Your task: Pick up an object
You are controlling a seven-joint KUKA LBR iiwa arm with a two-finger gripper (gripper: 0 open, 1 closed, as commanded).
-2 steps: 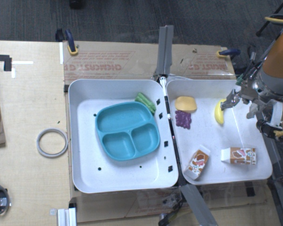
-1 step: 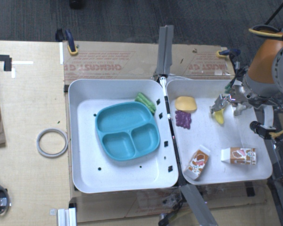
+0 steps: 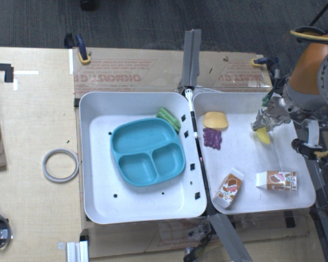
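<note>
My gripper (image 3: 262, 130) hangs over the right bin (image 3: 246, 201) near its far right side, reaching in from the right. It is shut on a small yellow object (image 3: 263, 137) that pokes out below the fingertips. Also in this bin are a yellow rounded piece (image 3: 215, 120) and a purple grape bunch (image 3: 212, 138) by the left wall. A tilted snack carton (image 3: 228, 190) and a small milk carton (image 3: 277, 180) lie near the front.
The left bin (image 3: 93, 162) holds a blue divided plate (image 3: 147, 152) and a green item (image 3: 169, 119) at the plate's far edge. A grey divider post (image 3: 191, 59) stands between the bins at the back. A tape ring (image 3: 60, 165) lies on the bench at left.
</note>
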